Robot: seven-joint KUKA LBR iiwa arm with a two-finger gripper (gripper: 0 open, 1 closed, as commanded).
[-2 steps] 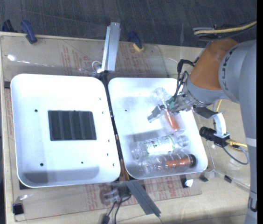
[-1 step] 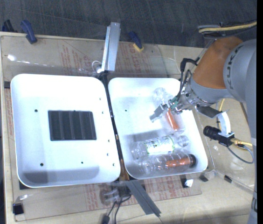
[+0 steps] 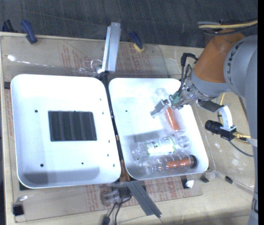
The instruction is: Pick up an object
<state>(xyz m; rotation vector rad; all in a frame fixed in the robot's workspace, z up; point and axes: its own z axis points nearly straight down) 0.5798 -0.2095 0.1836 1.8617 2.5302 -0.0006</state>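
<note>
gripper (image 3: 164, 108): over right bin (image 3: 122, 97), finger state unclear
orange-label bottle (image 3: 171, 119): beneath gripper
green-label bottle (image 3: 160, 147): right bin, near front

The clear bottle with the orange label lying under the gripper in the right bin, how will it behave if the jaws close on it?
The clear bottle with the orange label looks like thin plastic, so probably light and a bit squashy. It lies on its side on the right bin, so a nudge would likely roll it. Its smooth round wall may slip from the gripper.
</note>
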